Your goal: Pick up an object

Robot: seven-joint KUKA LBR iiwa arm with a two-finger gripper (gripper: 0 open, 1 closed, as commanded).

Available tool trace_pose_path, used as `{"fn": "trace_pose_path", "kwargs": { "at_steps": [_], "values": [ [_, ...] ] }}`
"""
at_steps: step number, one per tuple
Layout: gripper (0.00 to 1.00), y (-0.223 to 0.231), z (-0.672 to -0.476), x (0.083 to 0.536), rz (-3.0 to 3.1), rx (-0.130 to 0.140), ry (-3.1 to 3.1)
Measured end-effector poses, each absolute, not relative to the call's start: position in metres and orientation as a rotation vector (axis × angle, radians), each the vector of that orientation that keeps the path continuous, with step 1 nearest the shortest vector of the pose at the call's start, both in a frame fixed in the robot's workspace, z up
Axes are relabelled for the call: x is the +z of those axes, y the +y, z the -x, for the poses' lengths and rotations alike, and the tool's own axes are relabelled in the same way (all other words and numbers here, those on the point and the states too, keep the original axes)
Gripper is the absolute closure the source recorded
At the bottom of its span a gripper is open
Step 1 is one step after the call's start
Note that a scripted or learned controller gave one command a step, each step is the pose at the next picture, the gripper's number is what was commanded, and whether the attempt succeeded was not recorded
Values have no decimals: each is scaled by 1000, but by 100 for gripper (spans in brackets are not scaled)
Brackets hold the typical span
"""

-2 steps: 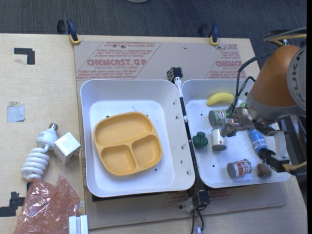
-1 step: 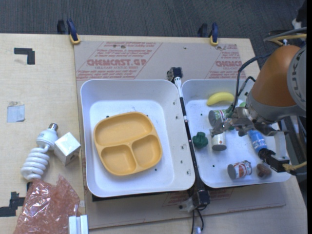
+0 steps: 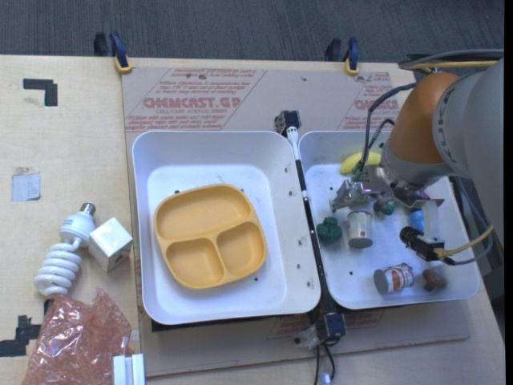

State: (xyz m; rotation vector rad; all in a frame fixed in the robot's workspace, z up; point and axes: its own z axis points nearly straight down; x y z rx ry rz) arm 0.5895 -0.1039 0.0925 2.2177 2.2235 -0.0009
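Far left of the jaws, on the worktop (image 3: 48,175) outside both bins: a spiral light bulb (image 3: 62,255) w/ a white cube (image 3: 111,243) just beside it. A reddish plastic bag (image 3: 76,339) lies nearer the cam. than those two.

Left bin (image 3: 152,159), also left of the jaws: one yellow 3-compartment tray (image 3: 210,235), lying flat, approx. central.

Right bin (image 3: 349,291): the jaws hang over its middle, on the grey arm (image 3: 461,127) coming in from the right. Spread or pressed together: can't tell, the metal parts overlap at this angle.

- A green lump (image 3: 328,231) sits just left of the jaws, slightly nearer the cam.
- A white pot (image 3: 360,229) is directly on the jaws' near side, v. close. Can't tell if it touches them or is gripped.
- A yellow thing (image 3: 351,164) lies on the jaws' far side, partly behind cables.
- A blue item (image 3: 417,217) is right of the jaws, under the wrist.
- A small can w/ red label (image 3: 394,278) and a brown lump (image 3: 434,279) lie side by side, right of the jaws and toward the cam., well apart from them.
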Motion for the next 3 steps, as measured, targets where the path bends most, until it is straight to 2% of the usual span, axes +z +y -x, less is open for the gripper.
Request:
{"fn": "trace_pose_path", "kwargs": {
  "at_steps": [1,2,3],
  "values": [
    [0,-95,-517,92,-2224,-1,2220],
    [100,-96,-518,102,-2223,1,2217],
    [100,-97,-525,172,-2218,1,2222]
  ]
}}
